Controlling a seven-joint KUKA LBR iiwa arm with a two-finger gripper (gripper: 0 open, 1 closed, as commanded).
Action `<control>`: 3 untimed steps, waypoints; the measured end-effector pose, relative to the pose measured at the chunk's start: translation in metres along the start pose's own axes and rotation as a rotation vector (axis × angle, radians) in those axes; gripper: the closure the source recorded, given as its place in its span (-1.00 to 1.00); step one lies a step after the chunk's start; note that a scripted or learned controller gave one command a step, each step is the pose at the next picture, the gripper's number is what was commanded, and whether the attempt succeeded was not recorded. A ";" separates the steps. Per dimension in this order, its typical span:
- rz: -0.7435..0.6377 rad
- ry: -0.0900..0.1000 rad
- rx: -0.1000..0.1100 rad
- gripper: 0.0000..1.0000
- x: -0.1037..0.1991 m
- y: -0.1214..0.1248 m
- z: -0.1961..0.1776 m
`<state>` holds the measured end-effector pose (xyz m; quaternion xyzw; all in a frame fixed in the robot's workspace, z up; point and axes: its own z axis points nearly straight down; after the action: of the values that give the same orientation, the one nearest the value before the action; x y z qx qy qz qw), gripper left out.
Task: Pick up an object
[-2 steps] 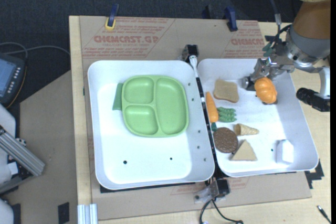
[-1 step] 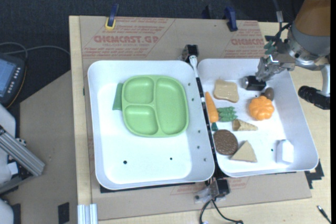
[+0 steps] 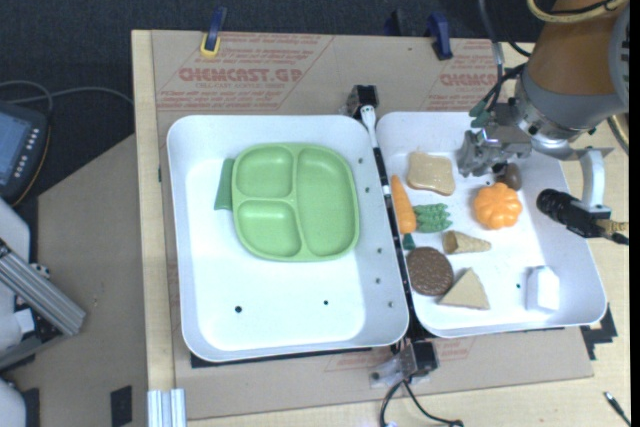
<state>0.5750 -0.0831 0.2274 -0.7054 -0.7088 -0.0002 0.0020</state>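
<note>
So the gripper [image 3: 487,158] hangs over the right bin [image 3: 580,290], toward its far side, and honestly I can't tell how the jaws stand, too much dark metal bunched up there. Nothing visibly held. Closest pick looks like the little orange pumpkin [image 3: 498,205], sitting just below the jaws and a touch to their right, roundish so no real long axis to line up with. The bread slice [image 3: 431,173] lies just to their left, flat. My guess: a short drop toward the pumpkin is all it takes.
</note>
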 end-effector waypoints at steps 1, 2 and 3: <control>0.006 -0.003 0.000 1.00 -0.009 -0.008 0.006; 0.005 -0.004 -0.003 1.00 -0.011 -0.002 0.011; 0.004 -0.004 -0.003 1.00 -0.005 0.000 0.012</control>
<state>0.5754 -0.0881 0.2149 -0.7068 -0.7075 -0.0002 -0.0005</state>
